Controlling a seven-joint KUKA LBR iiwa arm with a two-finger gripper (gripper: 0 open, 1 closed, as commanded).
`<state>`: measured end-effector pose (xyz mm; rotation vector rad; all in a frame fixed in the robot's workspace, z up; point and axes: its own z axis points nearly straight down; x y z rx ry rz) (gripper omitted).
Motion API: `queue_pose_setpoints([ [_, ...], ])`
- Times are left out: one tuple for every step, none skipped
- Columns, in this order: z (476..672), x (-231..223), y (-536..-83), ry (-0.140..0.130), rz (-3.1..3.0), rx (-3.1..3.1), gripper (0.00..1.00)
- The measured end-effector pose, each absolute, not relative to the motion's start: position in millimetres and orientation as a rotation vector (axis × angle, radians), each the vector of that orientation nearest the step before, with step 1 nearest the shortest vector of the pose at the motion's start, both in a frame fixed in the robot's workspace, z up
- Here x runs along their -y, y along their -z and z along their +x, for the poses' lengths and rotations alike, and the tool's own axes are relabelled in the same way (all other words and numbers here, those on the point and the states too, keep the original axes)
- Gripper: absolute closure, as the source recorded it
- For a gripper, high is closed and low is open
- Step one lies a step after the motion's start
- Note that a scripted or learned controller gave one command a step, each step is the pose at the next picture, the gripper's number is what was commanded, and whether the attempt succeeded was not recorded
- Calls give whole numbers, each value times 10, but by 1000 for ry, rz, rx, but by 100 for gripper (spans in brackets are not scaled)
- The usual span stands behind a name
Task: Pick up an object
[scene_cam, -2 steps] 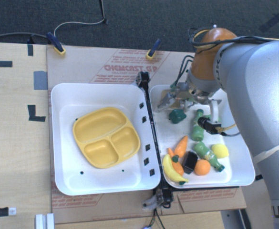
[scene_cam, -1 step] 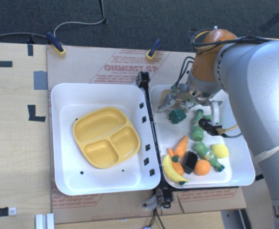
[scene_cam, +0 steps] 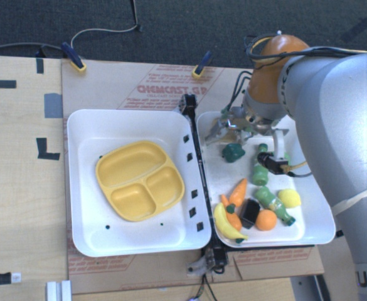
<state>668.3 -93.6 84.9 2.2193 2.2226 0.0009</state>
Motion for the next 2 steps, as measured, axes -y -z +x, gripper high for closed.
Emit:
queue_pose_setpoints([
  [6390, 1038, -857, 0, 2218, -2221, 0],
  [6398, 1031, -959, -2, 2217, -2222, 100],
])
